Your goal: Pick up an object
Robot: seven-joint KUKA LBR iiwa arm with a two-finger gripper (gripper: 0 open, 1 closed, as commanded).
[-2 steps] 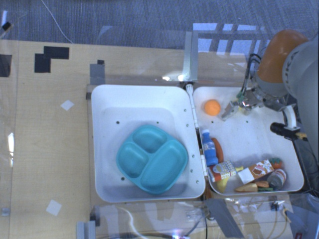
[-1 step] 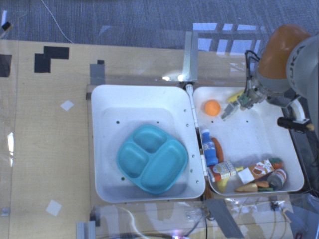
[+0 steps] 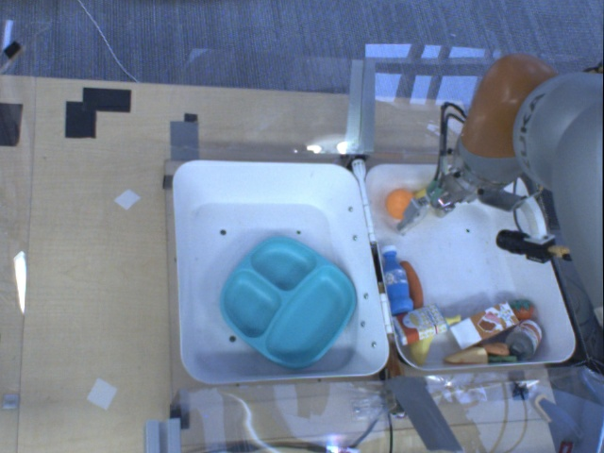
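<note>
Orange ball just left of pincer, apart

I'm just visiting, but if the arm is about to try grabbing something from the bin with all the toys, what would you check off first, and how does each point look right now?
1. Gripper is over the right bin: ok, near its far left corner.
2. A target lies close: ok, the orange ball sits just beside the fingertips.
3. Ball already between the fingers: not ok, it lies beside them.
4. Fingers open enough: cannot tell.
5. Room around the ball: not ok, it sits close to the bin's wall.
6. Other items out of the way: ok, the blue bottle and the cluttered pile lie nearer the camera.
</note>
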